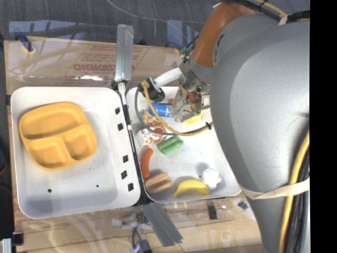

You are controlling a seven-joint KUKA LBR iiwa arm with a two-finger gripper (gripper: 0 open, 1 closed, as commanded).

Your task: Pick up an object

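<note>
My gripper [184, 108] hangs low over the back of the right bin [224, 165], under the orange band of the arm. It sits right above a yellow object [194, 118] and beside a blue item [162, 110]. Whether it touches either one is hidden by the wrist. Further forward in the same bin lie a green piece [170, 145], a red sausage [146, 162], a brown bread roll [158, 182], a yellow banana [190, 187] and a small white object [210, 177].
The left bin [63, 194] holds a yellow divided plate [57, 135]. A small packet [147, 137] and a tan snack [152, 120] lie by the right bin's left wall. A black cable [141, 96] loops near the gripper. The arm's grey body covers the bin's right side.
</note>
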